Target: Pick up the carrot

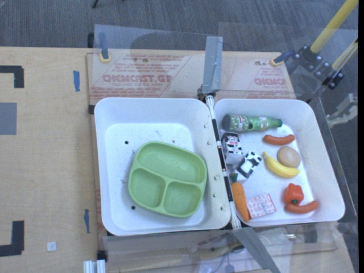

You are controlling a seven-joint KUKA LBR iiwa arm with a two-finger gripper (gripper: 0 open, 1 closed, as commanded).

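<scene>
Camera view, looking down at a slant on the wooden bench [45,169] and its two white bins: the carrot [240,201] lies at about seven o'clock in the right bin [327,169], pressed along that bin's left wall beside the divider, its length running toward the near rim. Just beside it, at six o'clock, sits a small pink-printed card [262,205]. At five o'clock a red pepper [293,193] stands over a sausage [302,207], the two touching. Nearer the middle, a banana [278,166] curves below an egg [288,156], with two black-and-white cow-patterned items [239,155] to their left, toward nine o'clock. Farther back, a second sausage [278,139] lies at one o'clock, and a green bottle [250,122] rests on its side at eleven o'clock along the far wall. The left bin [111,152] carries a green three-part plate [167,178] toward its near right. The claw's state cannot be told. Clear panels [153,56] rise behind both bins.
</scene>
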